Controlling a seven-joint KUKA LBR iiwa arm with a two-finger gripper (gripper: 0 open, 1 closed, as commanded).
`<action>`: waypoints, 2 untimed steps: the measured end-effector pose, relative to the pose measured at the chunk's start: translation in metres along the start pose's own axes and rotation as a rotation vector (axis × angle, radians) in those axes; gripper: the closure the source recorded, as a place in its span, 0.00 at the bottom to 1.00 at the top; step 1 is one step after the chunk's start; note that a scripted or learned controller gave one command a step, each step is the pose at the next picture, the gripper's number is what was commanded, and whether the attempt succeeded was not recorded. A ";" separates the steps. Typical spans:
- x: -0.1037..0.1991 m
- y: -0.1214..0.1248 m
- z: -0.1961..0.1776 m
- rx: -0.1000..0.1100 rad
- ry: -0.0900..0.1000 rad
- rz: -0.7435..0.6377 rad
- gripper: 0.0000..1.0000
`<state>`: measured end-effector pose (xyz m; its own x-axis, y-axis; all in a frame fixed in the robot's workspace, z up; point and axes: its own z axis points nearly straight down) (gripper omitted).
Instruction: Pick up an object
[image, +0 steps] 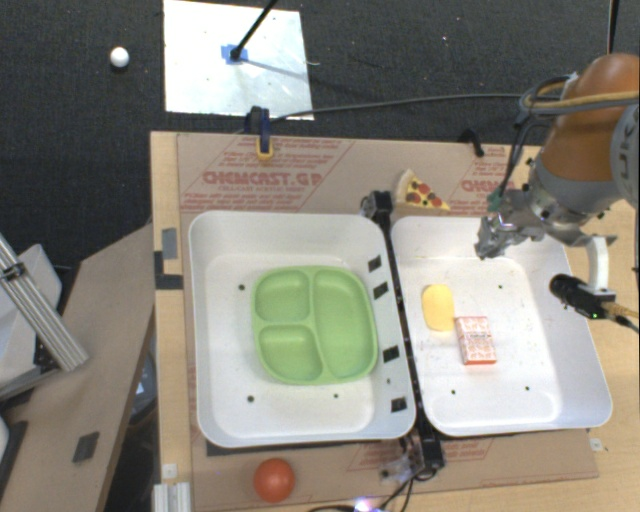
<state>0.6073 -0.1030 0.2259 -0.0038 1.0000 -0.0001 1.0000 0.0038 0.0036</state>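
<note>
A yellow oval object (437, 306) lies in the right bin (560, 400), left of its middle. Right beside it, touching or nearly so, lies a small red and white box (475, 339). My gripper (490, 243) hangs over the far part of the right bin, above and to the right of the yellow object, and well apart from both things. Nothing shows between its fingertips.
The left bin (225, 400) holds a green three-compartment plate (312, 323). A pizza-slice toy (421, 192) lies on the board beyond the bins. An orange ball (273, 479) sits on the bench in front of the left bin.
</note>
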 end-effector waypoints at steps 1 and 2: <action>0.053 -0.014 -0.010 0.002 0.002 -0.005 1.00; 0.107 -0.015 -0.010 0.002 0.002 -0.006 1.00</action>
<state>0.5922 0.0039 0.2354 -0.0102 0.9999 0.0018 0.9999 0.0102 0.0012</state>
